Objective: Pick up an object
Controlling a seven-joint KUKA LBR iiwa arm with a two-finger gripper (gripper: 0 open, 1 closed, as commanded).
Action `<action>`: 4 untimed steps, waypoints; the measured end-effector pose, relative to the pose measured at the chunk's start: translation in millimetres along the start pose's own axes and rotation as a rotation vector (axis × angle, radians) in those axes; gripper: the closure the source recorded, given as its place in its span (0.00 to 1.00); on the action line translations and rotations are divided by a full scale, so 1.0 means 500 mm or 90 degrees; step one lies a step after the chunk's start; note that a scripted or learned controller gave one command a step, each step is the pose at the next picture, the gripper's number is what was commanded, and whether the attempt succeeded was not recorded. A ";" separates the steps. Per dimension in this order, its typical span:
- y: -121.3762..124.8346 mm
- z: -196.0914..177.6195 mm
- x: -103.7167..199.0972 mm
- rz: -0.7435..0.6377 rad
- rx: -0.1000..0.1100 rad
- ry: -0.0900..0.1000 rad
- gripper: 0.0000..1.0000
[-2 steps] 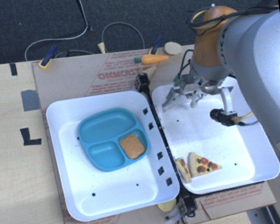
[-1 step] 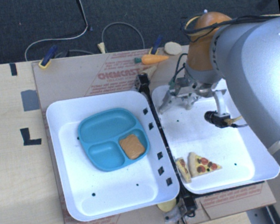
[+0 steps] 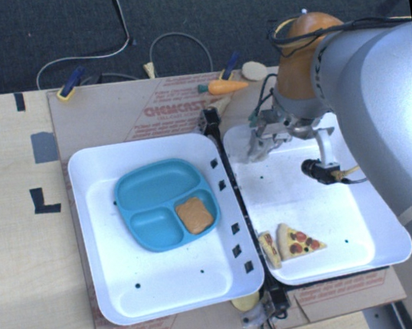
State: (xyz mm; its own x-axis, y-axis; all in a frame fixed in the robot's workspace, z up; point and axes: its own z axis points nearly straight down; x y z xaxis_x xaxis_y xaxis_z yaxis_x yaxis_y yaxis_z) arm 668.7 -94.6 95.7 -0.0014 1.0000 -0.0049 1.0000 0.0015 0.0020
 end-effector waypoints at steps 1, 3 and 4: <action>-0.160 -0.341 -0.020 0.002 -0.005 0.002 1.00; -0.254 -0.281 0.288 -0.006 0.003 0.005 1.00; -0.252 -0.283 0.276 0.000 0.002 0.003 0.00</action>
